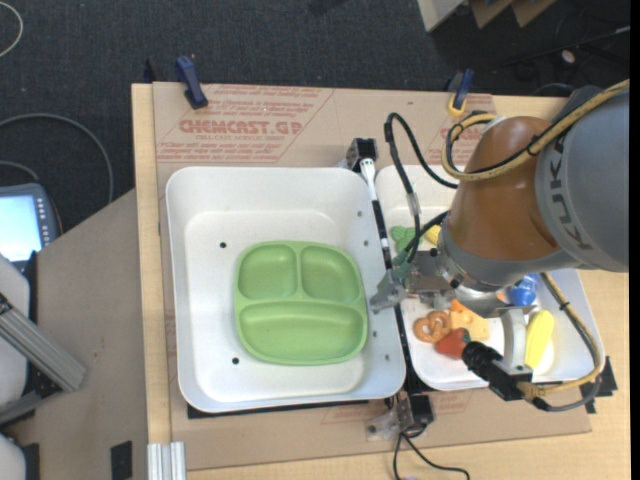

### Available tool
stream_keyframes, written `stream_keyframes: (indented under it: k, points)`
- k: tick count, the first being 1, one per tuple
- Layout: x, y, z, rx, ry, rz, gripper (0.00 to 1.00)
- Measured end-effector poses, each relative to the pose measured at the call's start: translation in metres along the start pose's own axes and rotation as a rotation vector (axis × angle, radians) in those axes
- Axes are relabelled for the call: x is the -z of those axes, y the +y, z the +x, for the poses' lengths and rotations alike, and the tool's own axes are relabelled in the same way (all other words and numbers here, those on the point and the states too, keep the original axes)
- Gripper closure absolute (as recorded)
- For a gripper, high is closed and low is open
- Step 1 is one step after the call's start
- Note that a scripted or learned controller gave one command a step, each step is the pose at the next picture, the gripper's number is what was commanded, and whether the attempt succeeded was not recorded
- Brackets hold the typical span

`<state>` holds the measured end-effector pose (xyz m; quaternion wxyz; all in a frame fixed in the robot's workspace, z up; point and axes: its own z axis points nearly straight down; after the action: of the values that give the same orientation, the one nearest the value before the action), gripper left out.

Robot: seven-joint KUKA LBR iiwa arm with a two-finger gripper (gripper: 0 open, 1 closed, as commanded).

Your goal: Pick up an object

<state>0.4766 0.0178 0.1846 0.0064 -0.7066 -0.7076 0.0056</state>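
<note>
**Camera view: arm low over the right bin, small items just near of the wrist**

We see the arm (540, 193) reaching in from the right, its orange band over the right bin (580, 363). The gripper (392, 290) sits at the left wall of that bin, beside the shared edge with the left bin (190, 268). We cannot tell how its jaws stand; the wrist hides them, and we see nothing held.

The candidates to pick lie in the right bin, nearer to us than the wrist: a pretzel-shaped toy (432, 325) and a red piece (452, 344) touching it, just right and near of the gripper. A yellow piece (539, 338) lies farther right, its long axis running near-to-far. A blue item (522, 292) peeks out by the wrist, and something green (402, 238) sits on the far side.

The left bin holds a green divided plate (300, 303), well apart to the left.

We judge the pretzel cluster the closest target, a short shift toward us.

Readable writing: "CHEMCAST" on the cardboard (240, 123), and "KUK" on the arm.
</note>
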Motion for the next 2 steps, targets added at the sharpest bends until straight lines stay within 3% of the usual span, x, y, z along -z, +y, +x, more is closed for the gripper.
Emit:
stream_keyframes:
  k: [1,2]
  points:
    - [-0.002,0.002,-0.063,-0.007,-0.002,-0.01,0.0]
    - [-0.002,0.002,0.022,0.007,0.002,-0.014,0.0]
